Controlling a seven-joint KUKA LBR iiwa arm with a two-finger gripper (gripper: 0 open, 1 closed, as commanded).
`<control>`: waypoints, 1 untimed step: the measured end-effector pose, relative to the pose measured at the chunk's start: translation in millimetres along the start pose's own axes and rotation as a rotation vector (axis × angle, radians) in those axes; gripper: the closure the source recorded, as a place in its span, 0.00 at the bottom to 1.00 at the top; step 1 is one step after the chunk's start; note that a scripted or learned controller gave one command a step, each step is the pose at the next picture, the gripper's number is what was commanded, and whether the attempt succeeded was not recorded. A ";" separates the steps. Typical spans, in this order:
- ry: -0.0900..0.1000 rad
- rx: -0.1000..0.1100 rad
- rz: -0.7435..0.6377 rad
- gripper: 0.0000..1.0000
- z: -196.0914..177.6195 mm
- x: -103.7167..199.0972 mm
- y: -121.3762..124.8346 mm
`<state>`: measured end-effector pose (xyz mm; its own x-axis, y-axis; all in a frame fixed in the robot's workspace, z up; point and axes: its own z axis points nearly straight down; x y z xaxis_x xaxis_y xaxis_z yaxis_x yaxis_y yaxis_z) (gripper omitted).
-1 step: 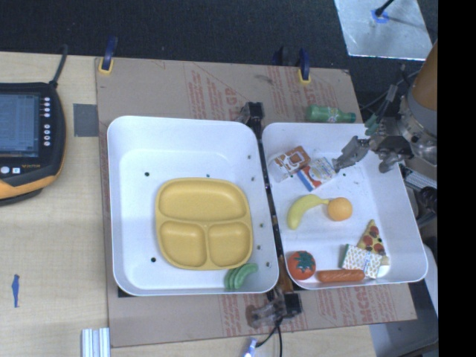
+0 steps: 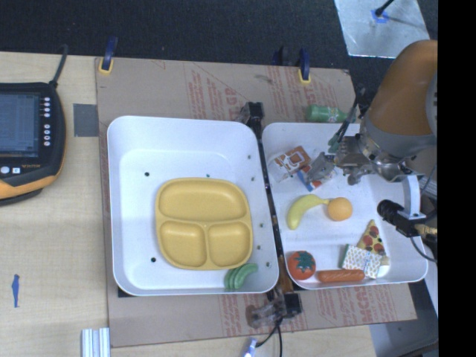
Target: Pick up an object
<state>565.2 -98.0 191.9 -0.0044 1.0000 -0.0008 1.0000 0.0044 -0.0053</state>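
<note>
Small red-and-white printed packet point(image 2: 291, 160), flat and slightly crumpled with a touch of blue at its lower right edge, lies in the right-hand shallow white bin point(image 2: 416, 274) near that bin's upper left corner, at about 10 o'clock from the bin's centre. It is judged the likeliest target, being the item closest to the tool point(image 2: 321, 171). The tool hangs just beside it, and the packet lies at roughly 10 o'clock from the tool tip, so a short move up and to the left would bring the tool over it. The packet's long axis appears to run from 8 o'clock to 2 o'clock, though its outline is small and partly blurred. Whether the tool is spread or pressed together cannot be told; nothing is seen held in it.

Other contents of the same bin: a yellow plastic banana point(image 2: 303, 208) and an orange ball-shaped fruit point(image 2: 339, 210) at 6 o'clock from the tool, touching or nearly touching each other. A yellow three-compartment tray point(image 2: 203, 222) sits in the left-hand white bin point(image 2: 126, 147).
</note>
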 end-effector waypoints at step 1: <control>-0.001 -0.004 -0.001 0.00 99.8 2.0 1.9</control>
<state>566.6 -96.0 92.1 -0.0054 1.0000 -0.0015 1.0000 0.0054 -0.0014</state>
